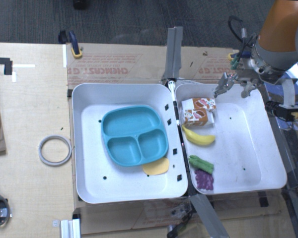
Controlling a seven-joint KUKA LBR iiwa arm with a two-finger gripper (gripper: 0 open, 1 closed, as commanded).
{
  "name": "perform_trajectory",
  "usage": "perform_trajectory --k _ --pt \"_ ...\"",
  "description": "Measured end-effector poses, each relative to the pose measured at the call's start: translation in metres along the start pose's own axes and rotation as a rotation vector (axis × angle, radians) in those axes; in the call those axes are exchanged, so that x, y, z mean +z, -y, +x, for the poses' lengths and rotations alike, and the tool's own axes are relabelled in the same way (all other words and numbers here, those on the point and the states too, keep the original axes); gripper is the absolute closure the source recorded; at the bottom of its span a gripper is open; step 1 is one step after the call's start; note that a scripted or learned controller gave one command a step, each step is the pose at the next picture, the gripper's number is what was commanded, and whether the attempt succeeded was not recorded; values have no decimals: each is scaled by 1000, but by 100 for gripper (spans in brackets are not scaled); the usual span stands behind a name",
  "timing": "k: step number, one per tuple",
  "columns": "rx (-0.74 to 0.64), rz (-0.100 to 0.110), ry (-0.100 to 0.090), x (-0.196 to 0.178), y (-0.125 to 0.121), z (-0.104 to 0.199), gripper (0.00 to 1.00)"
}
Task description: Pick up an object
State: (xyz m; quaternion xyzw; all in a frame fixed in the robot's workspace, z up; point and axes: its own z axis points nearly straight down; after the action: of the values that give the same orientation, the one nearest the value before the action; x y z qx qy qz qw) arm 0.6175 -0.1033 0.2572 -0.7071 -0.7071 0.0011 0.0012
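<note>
Right now I see my two-finger gripper [234, 87] hanging over the far edge of the right-hand shallow white bin [248, 177], its two fingers spread apart with nothing between them. The grey arm with its orange band [283, 16] comes in from the upper right corner.

Candidates for picking sit along the left side of that bin. Nearest the gripper is a small carton printed in orange, white and red [198, 112], lying near the far left corner, below and to the left of the fingers and apart from them. Just below it, touching or nearly so, lies a yellow toy banana [198, 137]. Further toward me are a green pepper-like toy [201, 163] and, right beside it, a purple bunch of toy grapes [204, 180].

Over in the left-hand white bin [89, 182] rests a turquoise plastic plate with three compartments [135, 135], and a flat yellow chip-shaped piece [156, 167] pokes out at its near edge.

Out on the wooden bench [30, 108], left of the bins, lies a grey tape ring [55, 149].
</note>
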Motion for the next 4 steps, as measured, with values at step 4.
perform_trajectory --k 4 --pt "-398 29 -6 170 -14 -21 0"
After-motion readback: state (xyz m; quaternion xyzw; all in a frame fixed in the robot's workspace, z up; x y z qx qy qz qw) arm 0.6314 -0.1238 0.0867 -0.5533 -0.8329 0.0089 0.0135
